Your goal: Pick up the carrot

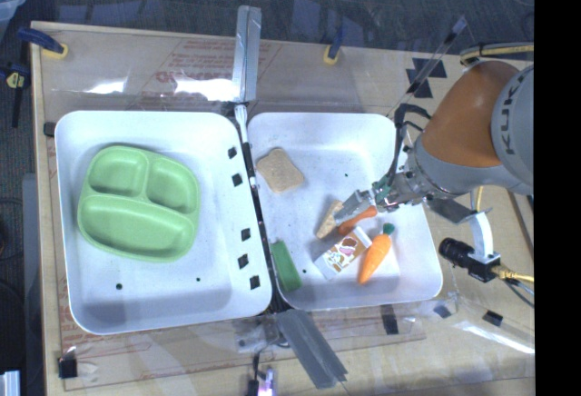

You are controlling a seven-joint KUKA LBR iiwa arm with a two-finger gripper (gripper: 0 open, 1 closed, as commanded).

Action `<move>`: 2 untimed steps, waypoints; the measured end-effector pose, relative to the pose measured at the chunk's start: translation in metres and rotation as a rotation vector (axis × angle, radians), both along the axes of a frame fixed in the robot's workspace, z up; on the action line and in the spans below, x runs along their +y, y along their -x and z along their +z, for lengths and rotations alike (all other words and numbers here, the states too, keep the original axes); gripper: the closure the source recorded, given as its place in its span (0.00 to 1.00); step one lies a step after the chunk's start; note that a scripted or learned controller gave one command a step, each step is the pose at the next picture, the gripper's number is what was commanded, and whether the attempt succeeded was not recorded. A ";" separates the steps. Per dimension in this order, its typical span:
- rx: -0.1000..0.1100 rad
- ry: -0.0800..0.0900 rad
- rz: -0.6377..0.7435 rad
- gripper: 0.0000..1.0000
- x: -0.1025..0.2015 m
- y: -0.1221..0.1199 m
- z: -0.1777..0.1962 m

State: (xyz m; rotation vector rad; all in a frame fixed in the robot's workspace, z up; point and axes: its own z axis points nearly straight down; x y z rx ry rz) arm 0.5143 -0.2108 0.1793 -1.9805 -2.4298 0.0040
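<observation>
The carrot (374,257) is orange with a green top. It lies in the right bin (318,135) near the front right corner, its tip pointing toward the front. My gripper (370,200) hangs low over the bin just behind the carrot, close above a small orange-red piece (357,220). It is slightly apart from the carrot's green top. The grey arm with its orange band (467,117) reaches in from the right.
Beside the carrot lie a small picture card (343,253), a tan wedge (329,220), a green block (287,265) at the bin's left wall and a bread slice (280,171) further back. The left bin (73,294) holds a green divided plate (139,201).
</observation>
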 end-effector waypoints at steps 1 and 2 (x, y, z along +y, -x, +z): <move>-0.002 0.001 -0.181 0.00 0.001 0.037 -0.090; 0.001 0.001 -0.178 1.00 -0.001 0.036 -0.083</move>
